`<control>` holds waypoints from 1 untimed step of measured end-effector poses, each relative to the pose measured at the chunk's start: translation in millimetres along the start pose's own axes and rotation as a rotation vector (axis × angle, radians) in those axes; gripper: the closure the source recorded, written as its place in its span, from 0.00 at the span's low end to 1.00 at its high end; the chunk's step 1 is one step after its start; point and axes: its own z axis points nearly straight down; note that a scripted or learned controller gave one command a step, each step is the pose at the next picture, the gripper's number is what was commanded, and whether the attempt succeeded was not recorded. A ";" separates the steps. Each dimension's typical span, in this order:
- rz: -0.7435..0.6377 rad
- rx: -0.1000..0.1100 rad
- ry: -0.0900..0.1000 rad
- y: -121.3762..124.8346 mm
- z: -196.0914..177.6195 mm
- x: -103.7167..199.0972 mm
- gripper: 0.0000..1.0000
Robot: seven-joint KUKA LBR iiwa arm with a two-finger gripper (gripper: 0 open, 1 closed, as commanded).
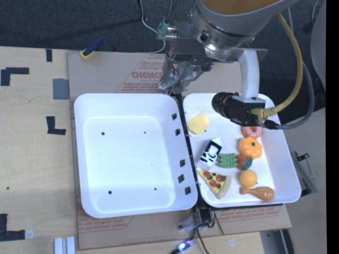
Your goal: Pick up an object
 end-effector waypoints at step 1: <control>0.002 -0.001 0.000 -2.6 0.3 -47.3 1.00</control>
